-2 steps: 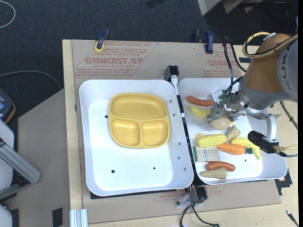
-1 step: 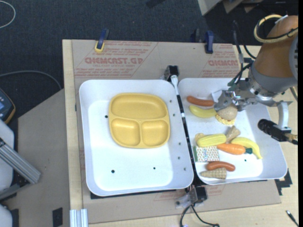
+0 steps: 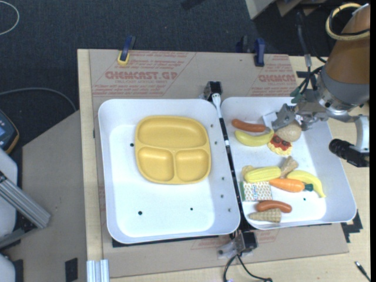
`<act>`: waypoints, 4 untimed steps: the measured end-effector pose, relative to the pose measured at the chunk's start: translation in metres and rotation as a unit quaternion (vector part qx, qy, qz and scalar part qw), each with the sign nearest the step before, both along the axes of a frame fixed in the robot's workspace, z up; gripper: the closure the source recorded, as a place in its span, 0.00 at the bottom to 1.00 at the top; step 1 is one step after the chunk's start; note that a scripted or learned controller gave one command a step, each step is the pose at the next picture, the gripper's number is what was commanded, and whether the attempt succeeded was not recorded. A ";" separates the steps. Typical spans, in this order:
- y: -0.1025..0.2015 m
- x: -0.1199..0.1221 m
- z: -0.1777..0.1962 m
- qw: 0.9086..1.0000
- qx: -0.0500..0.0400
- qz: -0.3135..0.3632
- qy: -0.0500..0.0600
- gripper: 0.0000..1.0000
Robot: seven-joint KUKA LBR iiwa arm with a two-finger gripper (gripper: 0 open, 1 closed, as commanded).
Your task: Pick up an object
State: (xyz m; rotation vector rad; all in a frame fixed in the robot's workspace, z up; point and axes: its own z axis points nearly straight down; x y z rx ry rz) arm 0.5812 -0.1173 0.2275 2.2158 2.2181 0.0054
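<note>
The right white bin (image 3: 336, 157) holds several toy foods. At its back lie a red sausage (image 3: 249, 125) and a yellow banana (image 3: 254, 138). A tan round piece (image 3: 289, 133) rests beside a red and yellow piece (image 3: 280, 146). Toward the front are a corn cob (image 3: 262, 174), a carrot (image 3: 286, 185), a second banana (image 3: 312, 181), a checked packet (image 3: 257, 191), another sausage (image 3: 274, 205) and a waffle piece (image 3: 264, 217). My gripper (image 3: 286, 117) hangs low at the back of this bin, just above the tan round piece.
The left white bin (image 3: 117, 175) holds a yellow divided tray (image 3: 173, 148). A black divider strip (image 3: 223, 140) runs between the bins. The grey and orange arm (image 3: 349, 69) comes in from the upper right, with a black fitting (image 3: 346, 150) at the right bin's edge.
</note>
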 end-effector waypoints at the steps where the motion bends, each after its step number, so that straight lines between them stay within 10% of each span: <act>1: 0.040 0.024 -0.010 1.000 0.001 0.002 0.001 1.00; 4: 0.029 0.030 -0.012 1.000 0.001 -0.001 0.006 1.00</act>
